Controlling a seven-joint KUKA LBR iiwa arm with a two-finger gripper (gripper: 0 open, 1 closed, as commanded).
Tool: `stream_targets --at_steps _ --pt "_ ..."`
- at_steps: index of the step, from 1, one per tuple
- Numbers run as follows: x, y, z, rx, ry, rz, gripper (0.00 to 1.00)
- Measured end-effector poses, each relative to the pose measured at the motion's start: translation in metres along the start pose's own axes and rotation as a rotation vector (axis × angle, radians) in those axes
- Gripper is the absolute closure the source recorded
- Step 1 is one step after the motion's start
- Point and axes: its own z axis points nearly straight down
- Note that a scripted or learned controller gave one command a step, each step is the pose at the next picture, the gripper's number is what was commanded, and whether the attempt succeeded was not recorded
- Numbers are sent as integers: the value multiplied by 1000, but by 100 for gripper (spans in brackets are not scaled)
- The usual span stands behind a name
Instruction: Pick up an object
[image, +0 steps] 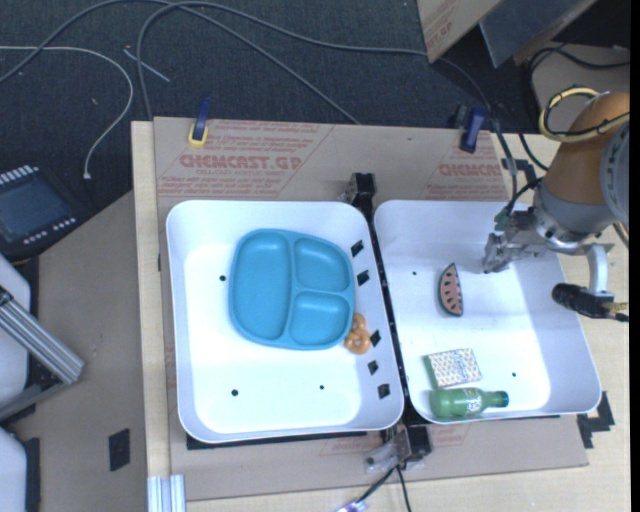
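In the left bin (200, 330) lies a blue plate (290, 290), and a small orange thing (358, 336) touches the plate's lower right corner. In the right bin (540, 340), a watermelon slice (450, 290) lies right of the plate. Below the slice are a patterned card (452, 367) and a green bottle (468, 402). The gripper (497, 253) hovers up and right of the slice, holding nothing; I cannot tell its opening.

One fixed camera looks down on my bench (300, 150) from above, at a slant; it stands far enough back to take in both white bins (200, 330) whole; I reach in from its right
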Motion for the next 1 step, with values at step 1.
stream_targets --at_steps 1 --pt "-3 11 -60 -6 -3 0 100"
